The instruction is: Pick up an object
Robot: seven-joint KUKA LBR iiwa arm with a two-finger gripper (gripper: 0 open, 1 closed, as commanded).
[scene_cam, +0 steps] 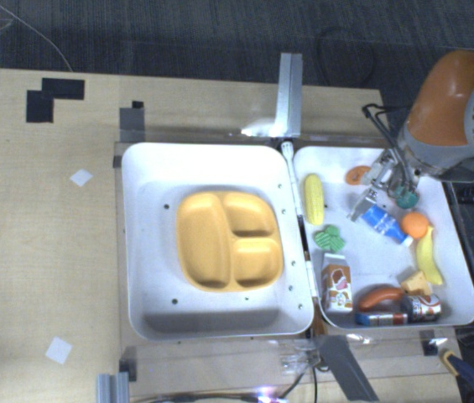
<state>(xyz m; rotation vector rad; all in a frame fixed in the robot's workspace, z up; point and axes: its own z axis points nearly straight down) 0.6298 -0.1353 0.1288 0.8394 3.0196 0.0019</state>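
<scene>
Hovering over your right bin [463,305], the gripper [377,193] sits just above a blue packet [385,223] lying diagonally, upper-left to lower-right; you cannot tell the claw's state.

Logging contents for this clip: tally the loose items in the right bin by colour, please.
Yellow: 2, corn and banana
Orange: 2, ball and small disc
Green: 1, leafy piece
Blue: 1, packet under the claw
Red-brown: 1, sausage
Printed carton: 1
Other small items at the bin's near edge: unclear, not counted
Total: 8
</scene>
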